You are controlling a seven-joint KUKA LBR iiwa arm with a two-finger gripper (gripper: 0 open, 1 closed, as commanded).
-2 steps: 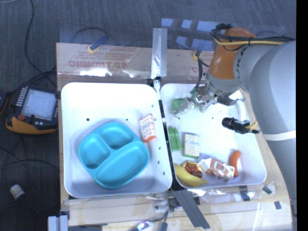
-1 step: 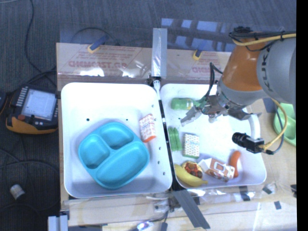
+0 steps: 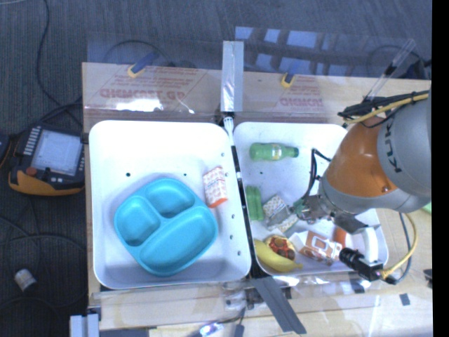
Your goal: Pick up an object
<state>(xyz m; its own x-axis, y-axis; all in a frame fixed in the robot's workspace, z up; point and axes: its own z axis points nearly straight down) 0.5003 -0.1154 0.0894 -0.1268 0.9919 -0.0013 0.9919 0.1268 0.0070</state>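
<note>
Near the banana point(image 3: 276, 256) — the claw point(image 3: 306, 209)

Grey rounded arm point(image 3: 414, 153) with black KUKA lettering, a broad orange band point(image 3: 358, 163) — yellow and black cables trailing alongside.

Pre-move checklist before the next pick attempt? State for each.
1. Gripper over the right bin: ok, it sits low among the items.
2. Object between the fingers: cannot tell, the wrist hides them.
3. Candidate within reach: ok, a crumpled silver packet lies right beside the gripper.
4. Clutter near the target: not ok, the banana and a small green packet crowd it.
5. Green bottle away from the arm: ok, it lies at the bin's far end.
6. Left bin's blue tray and small carton uninvolved: ok.
</note>
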